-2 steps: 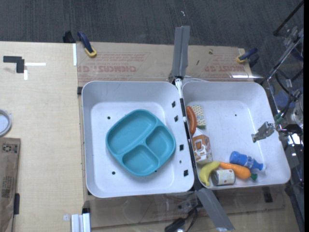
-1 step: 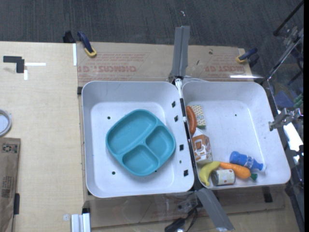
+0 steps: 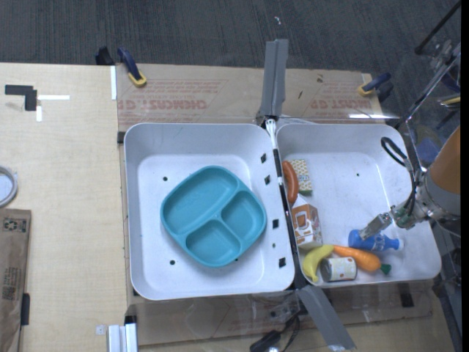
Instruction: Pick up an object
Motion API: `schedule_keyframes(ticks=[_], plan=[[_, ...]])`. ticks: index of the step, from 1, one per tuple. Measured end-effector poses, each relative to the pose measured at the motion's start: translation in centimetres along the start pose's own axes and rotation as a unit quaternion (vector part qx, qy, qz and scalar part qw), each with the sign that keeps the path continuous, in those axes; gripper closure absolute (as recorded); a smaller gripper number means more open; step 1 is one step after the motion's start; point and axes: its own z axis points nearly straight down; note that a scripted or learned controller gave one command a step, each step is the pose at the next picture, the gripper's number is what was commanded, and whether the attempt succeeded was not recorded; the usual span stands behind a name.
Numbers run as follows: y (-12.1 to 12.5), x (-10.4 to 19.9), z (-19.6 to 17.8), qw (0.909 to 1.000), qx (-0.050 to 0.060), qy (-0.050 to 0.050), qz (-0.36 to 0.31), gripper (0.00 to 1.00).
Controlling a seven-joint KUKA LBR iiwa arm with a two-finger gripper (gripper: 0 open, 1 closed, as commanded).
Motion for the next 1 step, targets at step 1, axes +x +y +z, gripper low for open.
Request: schedule_keyframes(ticks=[1], plan=[[2.17, 1.34, 1.35, 0.9544, -0.006, -0.007, -0.299, 0.00]])
